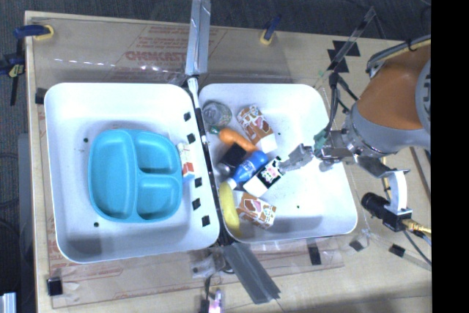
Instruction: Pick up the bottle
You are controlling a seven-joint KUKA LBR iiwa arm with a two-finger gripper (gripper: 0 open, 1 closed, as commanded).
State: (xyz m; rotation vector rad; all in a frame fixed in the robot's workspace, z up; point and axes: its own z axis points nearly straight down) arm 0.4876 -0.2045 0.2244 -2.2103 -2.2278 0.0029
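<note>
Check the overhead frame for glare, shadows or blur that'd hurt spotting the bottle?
Camera view: even, diffuse light; the white bins look bright but not blown out. Faint glare streaks show on the clear sheet behind the left bin. The blue bottle reads clearly in the right bin's clutter, with soft shadows. The gripper is small and slightly soft, so the state of its jaws is unreadable.

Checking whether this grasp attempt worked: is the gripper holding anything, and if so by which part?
Cannot be told. The gripper is low in the right bin, beside the blue bottle and a black-and-white carton, but no object shows between its fingers.
</note>
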